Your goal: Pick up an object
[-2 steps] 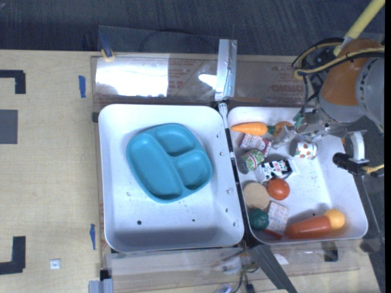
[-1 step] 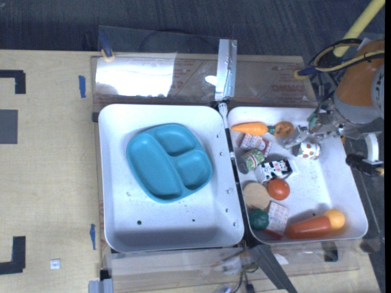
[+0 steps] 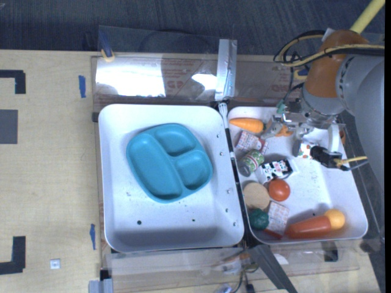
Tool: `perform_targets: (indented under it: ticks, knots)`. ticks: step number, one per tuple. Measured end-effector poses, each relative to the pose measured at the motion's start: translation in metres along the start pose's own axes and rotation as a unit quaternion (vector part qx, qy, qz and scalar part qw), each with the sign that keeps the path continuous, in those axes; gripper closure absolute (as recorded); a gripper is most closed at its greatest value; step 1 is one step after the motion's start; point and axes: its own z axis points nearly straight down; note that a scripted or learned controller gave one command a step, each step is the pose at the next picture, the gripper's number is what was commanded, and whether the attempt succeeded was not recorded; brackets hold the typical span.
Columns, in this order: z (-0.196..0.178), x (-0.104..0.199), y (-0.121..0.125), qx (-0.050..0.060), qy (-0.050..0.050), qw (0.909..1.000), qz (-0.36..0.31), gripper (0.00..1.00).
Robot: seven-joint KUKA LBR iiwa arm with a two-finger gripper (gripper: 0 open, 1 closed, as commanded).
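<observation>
The right bin (image 3: 348,194) holds several objects. An orange carrot (image 3: 246,125) lies at its far left corner, with a crinkled wrapper (image 3: 247,142) and a small can (image 3: 252,161) just below it. A black-and-white cow toy (image 3: 276,168), a red tomato (image 3: 279,190), a tan round piece (image 3: 256,195) and a green item (image 3: 258,218) sit along the left side. A red and orange bottle (image 3: 314,223) lies near the front wall. My gripper (image 3: 288,126) hangs low over the bin's far end, just right of the carrot.
The left bin (image 3: 116,212) holds a blue divided plate (image 3: 169,160). A clear plastic sheet and a metal bracket (image 3: 225,72) stand behind the bins. The grey arm (image 3: 360,96) covers the right bin's far right corner.
</observation>
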Motion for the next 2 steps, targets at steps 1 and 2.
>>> perform_targets:
  ticks: [1,2]
  knots:
    - [-0.053,-0.056,-0.015,-0.007,0.0,0.9801,0.198,0.0]
    - [-0.053,-0.024,-0.066,-0.002,0.002,0.9645,0.264,0.0]
